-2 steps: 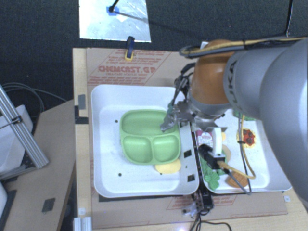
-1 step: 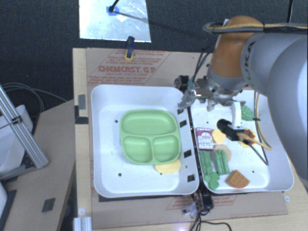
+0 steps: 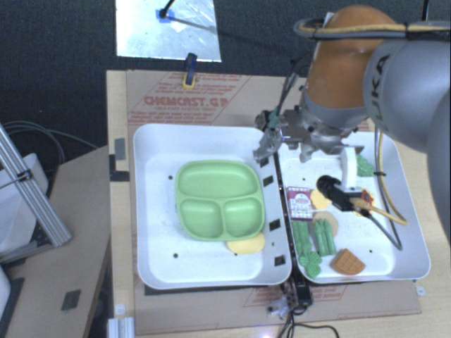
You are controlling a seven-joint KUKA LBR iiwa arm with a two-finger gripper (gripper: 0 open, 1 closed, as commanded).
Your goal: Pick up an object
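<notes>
My gripper (image 3: 285, 153) hangs over the far end of the wall between the two bins, fingers apart and nothing between them. In the left bin (image 3: 151, 189) lies a light green divided tray (image 3: 218, 199), with a flat yellow piece (image 3: 246, 244) poking out from under its near edge. The right bin (image 3: 405, 252) holds a red and white packet (image 3: 301, 203), a green bundle of stalks (image 3: 315, 239), a brown waffle-like piece (image 3: 347, 262), a small yellow slice (image 3: 320, 201) and a green leafy piece (image 3: 364, 166). The arm hides the far part of the right bin.
The bins rest on a cardboard sheet (image 3: 190, 97). A shiny square sheet (image 3: 168, 20) lies behind it on dark cloth. A metal frame (image 3: 28, 196) stands at the left edge of the view.
</notes>
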